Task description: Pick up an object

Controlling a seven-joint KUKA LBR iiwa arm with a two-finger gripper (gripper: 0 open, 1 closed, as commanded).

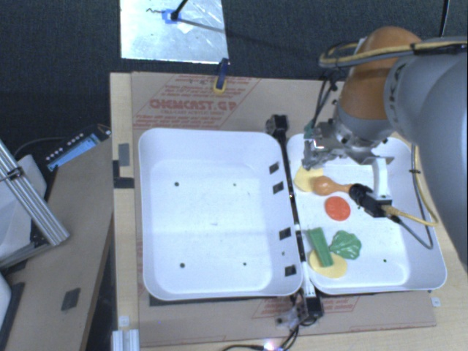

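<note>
Two white bins sit side by side on the tabletop point(124, 218). Toys lie in the right bin point(417, 265): an orange spoon point(327, 186), a red disc point(337, 208), and a green leaf point(346, 245). Above the spoon's far end hangs the gripper point(314, 154).

Toy foods lie in the right bin point(420, 265): an orange spoon-shaped piece point(327, 187) near its left wall, a red disc point(337, 208) below, green pieces point(345, 244) lowest.
</note>
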